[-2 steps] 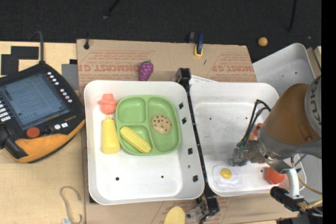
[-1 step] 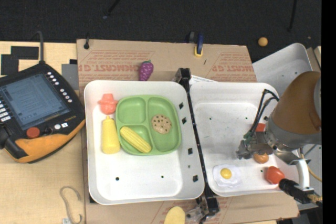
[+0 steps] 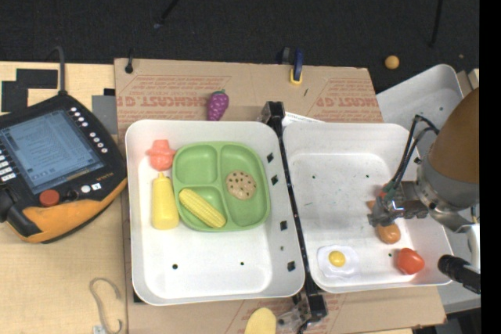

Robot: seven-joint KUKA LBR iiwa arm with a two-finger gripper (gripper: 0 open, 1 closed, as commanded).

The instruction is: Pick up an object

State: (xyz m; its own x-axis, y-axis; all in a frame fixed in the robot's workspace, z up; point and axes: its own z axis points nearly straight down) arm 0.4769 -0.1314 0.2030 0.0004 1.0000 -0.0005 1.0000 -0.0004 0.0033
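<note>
Orange-brown toy food [image 3: 388,233], a small rounded piece, looked like the thing being gone after: it lay in the right bin [image 3: 337,160] near that bin's right side, directly under the gripper [image 3: 388,209]. The gripper hung just over it, close enough that touching or not could not be told, and whether the tool was spread wide or closed was too dark and small to make out, so no hold could be claimed.

The arm reached in from the right, which probably explained why this near piece was chosen over the others. A red tomato [image 3: 409,260] sat just beside it toward the front corner, and a fried egg [image 3: 337,259] lay near the front wall, both apart from the target.

The left bin [image 3: 203,278] held a green divided plate [image 3: 221,185] with a cookie [image 3: 240,184] and a corn cob [image 3: 203,208] in separate compartments; a yellow bottle [image 3: 163,202] lay beside the plate's left edge.
</note>
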